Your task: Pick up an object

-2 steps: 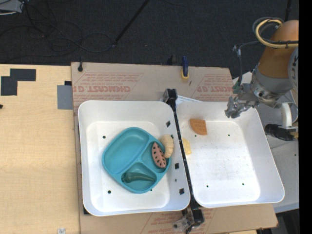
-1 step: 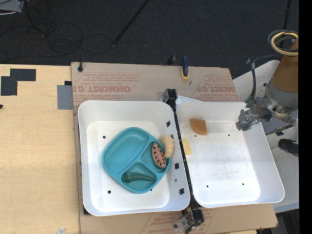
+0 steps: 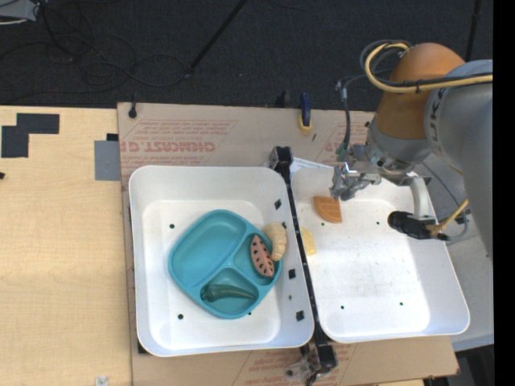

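Orange-tan wedge, flat, resembling a toy bread or pastry slice point(image 3: 327, 209): lies at the far left of the right bin point(image 3: 418, 312), close to the divider. Pincer point(image 3: 348, 185) hangs just beside it, up and to the right, tips nearly touching its far edge; whether spread or pressed together cannot be told. Long axis runs roughly left to right.

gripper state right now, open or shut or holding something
gripper: cannot be told; it sits low in the right bin, just above the orange piece, and nothing is visibly held.
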`<action>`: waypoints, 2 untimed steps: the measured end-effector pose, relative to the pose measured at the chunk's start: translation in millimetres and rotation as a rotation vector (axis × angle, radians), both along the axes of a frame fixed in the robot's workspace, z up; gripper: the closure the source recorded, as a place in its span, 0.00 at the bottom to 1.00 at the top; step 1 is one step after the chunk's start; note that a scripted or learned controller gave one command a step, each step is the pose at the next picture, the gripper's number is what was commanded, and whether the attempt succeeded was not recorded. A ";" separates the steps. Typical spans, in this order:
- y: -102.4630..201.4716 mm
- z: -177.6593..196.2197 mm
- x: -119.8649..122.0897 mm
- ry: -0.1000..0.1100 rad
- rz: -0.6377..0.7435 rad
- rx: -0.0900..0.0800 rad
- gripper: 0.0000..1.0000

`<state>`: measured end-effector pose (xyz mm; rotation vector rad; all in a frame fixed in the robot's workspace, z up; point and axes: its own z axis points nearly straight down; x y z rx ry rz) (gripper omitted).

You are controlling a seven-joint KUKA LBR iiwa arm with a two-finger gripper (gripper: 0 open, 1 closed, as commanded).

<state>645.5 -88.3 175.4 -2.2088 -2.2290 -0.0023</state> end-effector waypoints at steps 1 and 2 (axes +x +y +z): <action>-46.2 40.6 -1.4 -0.002 -0.009 -0.005 1.00; 7.9 -5.0 -18.9 0.007 -0.005 -0.001 1.00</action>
